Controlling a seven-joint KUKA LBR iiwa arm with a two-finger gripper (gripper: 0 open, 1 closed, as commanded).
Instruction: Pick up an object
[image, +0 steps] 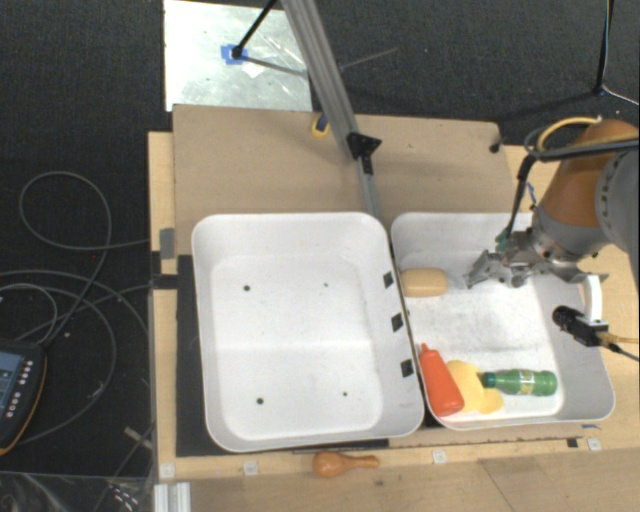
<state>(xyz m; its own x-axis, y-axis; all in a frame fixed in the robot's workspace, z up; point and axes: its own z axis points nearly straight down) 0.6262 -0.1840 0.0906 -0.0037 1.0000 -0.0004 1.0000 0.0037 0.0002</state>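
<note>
My gripper hangs over the back part of the right bin, open, with nothing between its fingers. A beige rounded block lies just to its left against the bin's left wall, apart from the fingers. Along the bin's front lie a red bottle, a yellow soft object touching it, and a green bottle on its side to the right.
The left bin stands beside the right one, with black clips on the shared wall. A brown pear-shaped object lies on the bench in front of the bins. A grey camera pole slants over the back.
</note>
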